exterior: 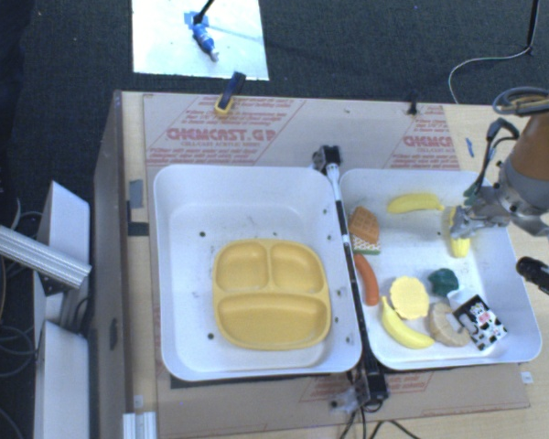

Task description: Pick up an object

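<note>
while my claw [461, 230] hangs low in the right bin [517, 273] | finger state: cannot tell | yellow piece [459, 245] just under it, banana [414, 203] beside | nothing visibly lifted yet, grasp and raise judged left

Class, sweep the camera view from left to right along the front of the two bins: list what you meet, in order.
Yellow divided plastic plate → orange toy sausage → curved yellow toy banana → round tan toy bread slice → black-and-white patterned block.
</note>
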Controlling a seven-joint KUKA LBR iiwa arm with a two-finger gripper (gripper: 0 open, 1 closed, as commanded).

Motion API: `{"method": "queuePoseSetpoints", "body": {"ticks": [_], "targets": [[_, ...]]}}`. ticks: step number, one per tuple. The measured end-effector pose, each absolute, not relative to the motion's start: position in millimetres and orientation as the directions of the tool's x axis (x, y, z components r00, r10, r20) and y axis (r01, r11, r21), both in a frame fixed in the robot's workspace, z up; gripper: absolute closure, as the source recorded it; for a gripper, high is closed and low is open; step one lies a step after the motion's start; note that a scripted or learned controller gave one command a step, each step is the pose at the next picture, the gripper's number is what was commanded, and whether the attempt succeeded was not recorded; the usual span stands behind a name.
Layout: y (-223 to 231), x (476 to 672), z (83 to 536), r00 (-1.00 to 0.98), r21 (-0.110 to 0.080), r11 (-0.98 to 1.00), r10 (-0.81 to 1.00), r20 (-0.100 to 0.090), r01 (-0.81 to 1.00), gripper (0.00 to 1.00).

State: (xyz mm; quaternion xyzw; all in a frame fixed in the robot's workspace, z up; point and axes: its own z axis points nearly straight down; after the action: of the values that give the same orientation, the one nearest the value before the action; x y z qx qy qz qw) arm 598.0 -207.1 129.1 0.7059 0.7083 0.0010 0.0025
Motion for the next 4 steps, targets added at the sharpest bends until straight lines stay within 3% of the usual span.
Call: {"method": "queuePoseSetpoints", "body": {"ticks": [1, 2, 3, 4], "targets": [[-207, 597.9, 129, -0.003, 0.005, 0.003, 1.000, -0.002, 1.000, 0.00], [-207, 548.2, 84, -0.001, 0.001, 0.001, 1.000, 0.000, 1.000, 0.00], [-95, 613.5, 86, -0.004, 0.003, 0.004, 1.000, 0.001, 1.000, 0.00], [-88, 662.3, 86, -0.003, 0.006, 0.003, 1.000, -0.007, 1.000, 0.00]]}}
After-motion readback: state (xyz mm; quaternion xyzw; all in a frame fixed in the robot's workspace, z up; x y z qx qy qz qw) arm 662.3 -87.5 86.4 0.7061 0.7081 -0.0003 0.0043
